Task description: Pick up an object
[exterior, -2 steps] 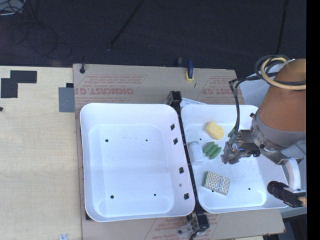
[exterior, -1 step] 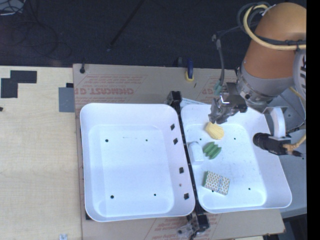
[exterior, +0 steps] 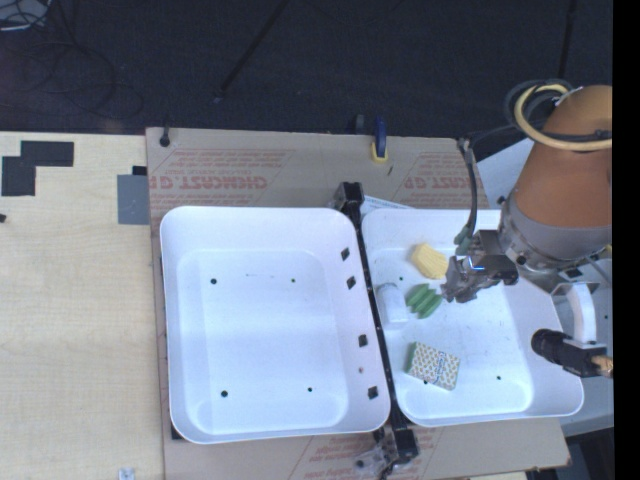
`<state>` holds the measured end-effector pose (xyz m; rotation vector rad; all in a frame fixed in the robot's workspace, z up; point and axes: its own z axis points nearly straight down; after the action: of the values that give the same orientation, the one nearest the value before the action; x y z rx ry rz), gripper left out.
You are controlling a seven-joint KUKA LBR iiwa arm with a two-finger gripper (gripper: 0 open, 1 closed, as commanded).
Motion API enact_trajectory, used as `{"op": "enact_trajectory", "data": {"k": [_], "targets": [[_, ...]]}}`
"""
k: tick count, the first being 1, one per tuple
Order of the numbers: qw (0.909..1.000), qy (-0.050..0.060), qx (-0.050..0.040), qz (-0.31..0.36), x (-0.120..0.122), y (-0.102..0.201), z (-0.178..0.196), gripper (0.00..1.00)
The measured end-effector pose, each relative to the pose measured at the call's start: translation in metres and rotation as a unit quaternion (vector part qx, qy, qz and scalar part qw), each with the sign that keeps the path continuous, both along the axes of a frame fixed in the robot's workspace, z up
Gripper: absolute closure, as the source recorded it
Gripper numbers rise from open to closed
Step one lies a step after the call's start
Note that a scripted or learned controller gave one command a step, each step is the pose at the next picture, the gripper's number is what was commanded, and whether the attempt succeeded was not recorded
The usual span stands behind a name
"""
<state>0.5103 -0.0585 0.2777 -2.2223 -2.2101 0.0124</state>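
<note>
While the gripper (exterior: 458,290) is poised low in the right bin (exterior: 500,393), its grip impossible to judge, a green object (exterior: 424,300) is seen just beside it.

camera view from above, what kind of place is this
Most likely a robotics lab test bench for pick-up trials. Two shallow white bins, left and right, sit clipped side by side on a board, a grey and orange robot arm reaches over them, and cables trail across the dark floor behind.

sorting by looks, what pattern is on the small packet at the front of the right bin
The packet looks white with a fine green checked or dotted print, in the camera view.
</note>
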Motion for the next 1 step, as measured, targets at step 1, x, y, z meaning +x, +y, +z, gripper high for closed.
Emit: {"op": "enact_trajectory", "data": {"k": [1], "targets": [[0.9999,-0.008,0.0008,0.007,0.0412,0.0781,0.0608,1.0]]}}
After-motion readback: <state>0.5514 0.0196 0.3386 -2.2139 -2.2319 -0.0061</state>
